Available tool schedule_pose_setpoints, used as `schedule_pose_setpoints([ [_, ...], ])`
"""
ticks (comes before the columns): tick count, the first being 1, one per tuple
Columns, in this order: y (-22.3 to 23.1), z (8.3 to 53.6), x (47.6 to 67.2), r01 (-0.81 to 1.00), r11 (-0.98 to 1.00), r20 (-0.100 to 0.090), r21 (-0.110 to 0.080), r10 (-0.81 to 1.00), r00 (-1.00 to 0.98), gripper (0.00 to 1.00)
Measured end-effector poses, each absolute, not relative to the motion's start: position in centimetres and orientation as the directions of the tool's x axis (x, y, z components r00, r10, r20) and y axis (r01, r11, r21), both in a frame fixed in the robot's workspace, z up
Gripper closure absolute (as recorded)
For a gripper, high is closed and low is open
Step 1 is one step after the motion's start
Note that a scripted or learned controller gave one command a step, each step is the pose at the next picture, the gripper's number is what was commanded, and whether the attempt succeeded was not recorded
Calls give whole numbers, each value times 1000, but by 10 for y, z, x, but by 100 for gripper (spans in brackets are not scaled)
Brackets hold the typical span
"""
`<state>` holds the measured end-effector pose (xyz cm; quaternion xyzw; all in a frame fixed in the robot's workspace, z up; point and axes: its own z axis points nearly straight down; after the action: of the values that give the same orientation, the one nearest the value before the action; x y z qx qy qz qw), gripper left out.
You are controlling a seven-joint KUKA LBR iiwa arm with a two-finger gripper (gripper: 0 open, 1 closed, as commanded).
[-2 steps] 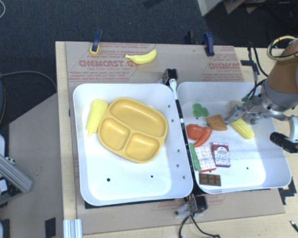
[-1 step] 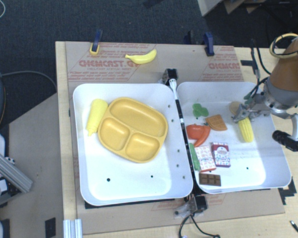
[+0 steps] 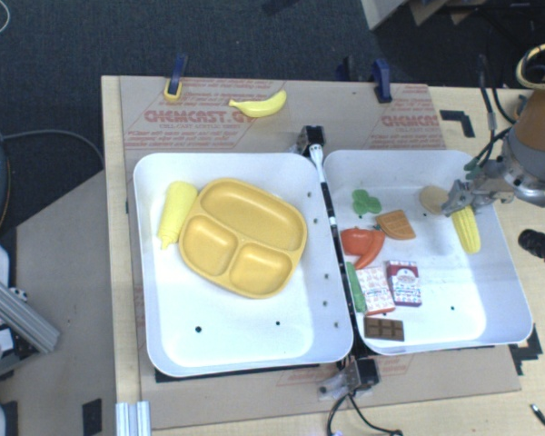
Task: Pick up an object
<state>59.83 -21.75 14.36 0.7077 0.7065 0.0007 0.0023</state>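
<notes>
The right bin [image 3: 504, 321] holds a yellow corn cob [image 3: 469, 231], a beige round cookie [image 3: 432, 197], an orange cracker [image 3: 398, 224], a green leafy piece [image 3: 366, 203], a red pepper [image 3: 361, 242], two small printed packets [image 3: 388, 286] and a chocolate bar [image 3: 384, 329]. My gripper [image 3: 470, 198] hangs over the right bin's far right part, directly at the upper end of the corn cob and just right of the cookie. The grey wrist and orange band rise behind it at the frame's right edge.
The left bin [image 3: 163, 334] carries a yellow divided plate [image 3: 243, 236] and a yellow cob-shaped toy [image 3: 174, 213] beside it. A toy banana [image 3: 260, 105] lies on the cardboard behind the bins. Blue clamps [image 3: 380, 80] grip the board's far edge. Cables run along the right.
</notes>
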Motion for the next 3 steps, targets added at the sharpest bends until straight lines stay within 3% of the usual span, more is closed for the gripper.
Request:
schedule_pose_setpoints([
  [2,-220,228,596,1000,0,-3,7,1000,0,100],
  [3,-172,238,577,1000,4,3,-1,1000,-4,100],
])
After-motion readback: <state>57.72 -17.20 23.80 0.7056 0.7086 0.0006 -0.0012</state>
